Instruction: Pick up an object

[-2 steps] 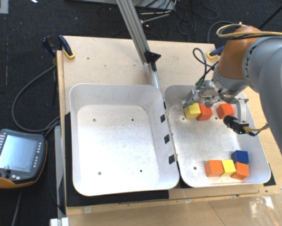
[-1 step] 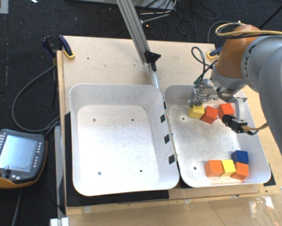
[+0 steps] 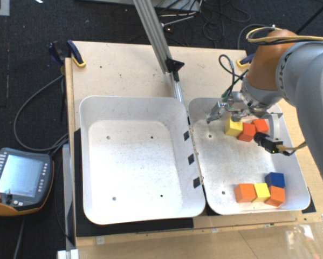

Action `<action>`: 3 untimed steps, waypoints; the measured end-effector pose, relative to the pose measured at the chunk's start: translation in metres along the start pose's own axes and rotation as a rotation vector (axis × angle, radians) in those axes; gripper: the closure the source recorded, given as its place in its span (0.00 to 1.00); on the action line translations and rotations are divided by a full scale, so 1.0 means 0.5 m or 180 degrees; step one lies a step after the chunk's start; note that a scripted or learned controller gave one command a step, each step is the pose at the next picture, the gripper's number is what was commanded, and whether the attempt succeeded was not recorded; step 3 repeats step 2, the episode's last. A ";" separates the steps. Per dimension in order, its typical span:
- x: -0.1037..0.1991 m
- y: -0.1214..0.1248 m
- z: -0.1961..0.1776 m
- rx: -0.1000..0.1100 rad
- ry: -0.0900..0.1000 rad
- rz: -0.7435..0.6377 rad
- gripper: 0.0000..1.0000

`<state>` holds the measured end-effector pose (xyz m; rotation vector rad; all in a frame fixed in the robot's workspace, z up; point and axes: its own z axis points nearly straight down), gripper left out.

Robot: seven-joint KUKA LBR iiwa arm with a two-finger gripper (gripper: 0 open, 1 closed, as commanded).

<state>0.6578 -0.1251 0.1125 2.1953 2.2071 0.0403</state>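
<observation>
- Reaching in from the right, the grey arm (image 3: 307, 74) bends its orange band (image 3: 266, 63) over the back of the right bin (image 3: 226, 161).
- Its gripper (image 3: 231, 111) hangs low at that bin's far end, just above a small cluster of blocks.
- A thin metal finger (image 3: 215, 114) sticks out toward the left, past the blocks, with nothing on it.
- From where I stand I cannot tell how wide the fingers are, or whether they pinch anything; the wrist hides the rest.
- A yellow block (image 3: 233, 127) sits right under the gripper, close enough that it may be touching, but I can't say for sure.
- Beside it, touching, lie two orange blocks (image 3: 247, 131), one of them tucked farther right against the wrist.
- A black cable end with a yellow tip (image 3: 274, 146) dangles just right of those blocks.
- Near the bin's front right corner is a second cluster: an orange block (image 3: 245, 192), a yellow one (image 3: 261, 191), another orange (image 3: 276, 195) and a blue block (image 3: 275, 179) behind them, all bunched together.
- This cluster lies well apart from the gripper.
- The left bin (image 3: 134, 161) sits alongside, speckled white.
- A teach pendant (image 3: 18, 179) rests on the floor at the left.
</observation>
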 end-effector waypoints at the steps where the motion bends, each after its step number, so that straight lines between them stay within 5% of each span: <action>1: -0.114 0.013 0.002 0.0001 -0.0049 0.0005 0.00; 2: -0.111 0.020 -0.024 -0.0023 -0.0041 -0.0004 1.00; 3: -0.111 0.020 -0.024 -0.0023 -0.0041 -0.0004 1.00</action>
